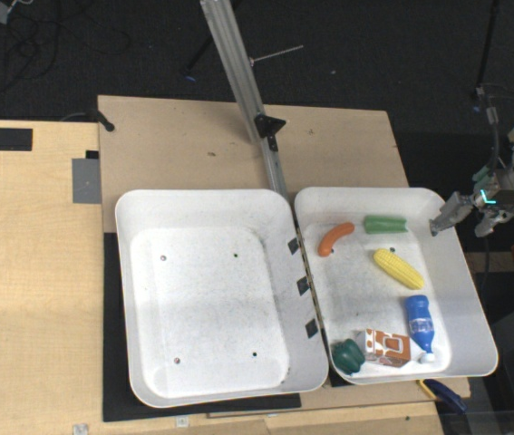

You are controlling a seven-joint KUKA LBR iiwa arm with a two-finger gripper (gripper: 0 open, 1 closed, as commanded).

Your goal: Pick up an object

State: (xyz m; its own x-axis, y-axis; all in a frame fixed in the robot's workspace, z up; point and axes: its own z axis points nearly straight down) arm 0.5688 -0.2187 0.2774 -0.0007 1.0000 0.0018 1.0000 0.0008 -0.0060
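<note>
The right bin (474,284) holds several small items: an orange sausage (335,237), a green block (384,225), a yellow corn cob (398,267), a blue bottle (419,323), an orange-and-white carton (388,347) and a dark green lump (349,356). My gripper (463,224) hangs at the bin's upper right corner, over the rim, to the right of the green block. Its fingers are spread open with nothing between them.
The left bin (148,243) lies beside the right one, with black clips (302,284) along the shared edge. A metal rail (238,71) slants up from the bins' top junction. A wooden bench top (21,243) lies to the left.
</note>
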